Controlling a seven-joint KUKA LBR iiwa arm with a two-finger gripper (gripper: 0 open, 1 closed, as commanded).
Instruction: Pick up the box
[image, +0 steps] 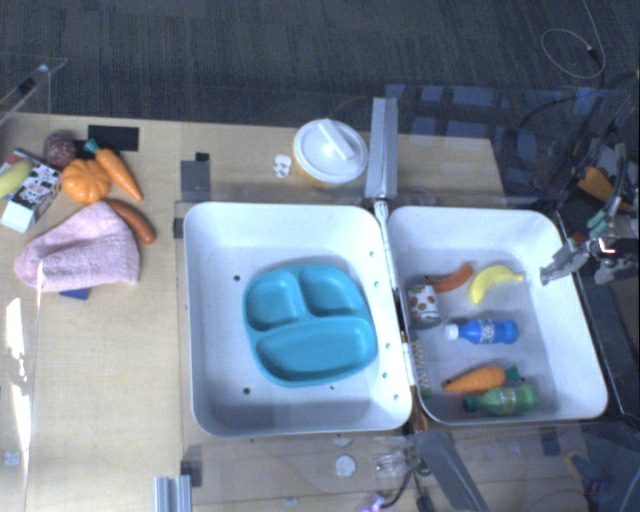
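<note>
Two shallow white bins sit side by side on the bench (120, 400). The left bin (215, 330) carries a blue divided plate (310, 322) at its centre. The right bin (560, 330) holds several things: a banana (494, 282) toward 12 o'clock with a reddish sausage (453, 278) just beside it at its 9 o'clock, a small patterned cup (424, 301) against the wall at 9 o'clock, a blue bottle (483, 331) in the middle, and an orange carrot (475, 380) touching a green bottle (503, 399) at 6 o'clock.

The gripper (558, 266) hangs over the right bin's rim at about 2 o'clock, above the rim and apart from everything in the bin. It is too blurred to tell whether it is apart or together, and nothing shows in its grasp.

The one plainly box-shaped thing, a small black-and-white box (30, 190), lies outside both bins at the bench's far 9 o'clock edge. It is near a small pumpkin (84, 181) and a folded pink cloth (80, 252).
</note>
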